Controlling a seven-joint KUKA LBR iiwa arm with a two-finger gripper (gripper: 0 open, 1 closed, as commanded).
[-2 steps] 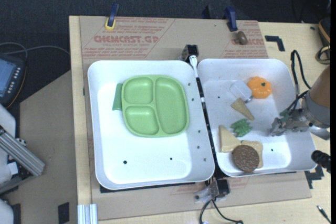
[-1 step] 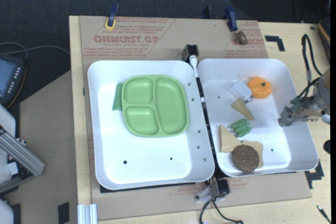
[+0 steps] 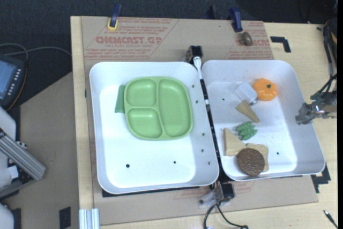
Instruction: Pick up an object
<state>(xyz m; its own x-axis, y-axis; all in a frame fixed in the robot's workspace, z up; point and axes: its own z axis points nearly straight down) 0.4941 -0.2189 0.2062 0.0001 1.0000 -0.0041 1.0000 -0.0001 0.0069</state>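
Observation:
The right bin [image 3: 284,139] holds several small food toys. An orange pumpkin-like piece [image 3: 265,89] lies at the back, with a pale translucent piece [image 3: 245,91] just left of it. A tan wedge [image 3: 247,111] and a small green piece [image 3: 246,130] sit mid-bin. Near the front lie a tan bread slice [image 3: 232,142] and a round brown patty [image 3: 251,161]. My gripper [image 3: 310,112] is at the bin's right rim, apart from all of these, with nothing visibly in it.
The left bin [image 3: 107,131] bears a green divided plate [image 3: 158,107] in its back half. A black divider bracket [image 3: 194,53] sits between the bins at the back. Clamps [image 3: 113,17] hold the cardboard-covered bench [image 3: 161,35].

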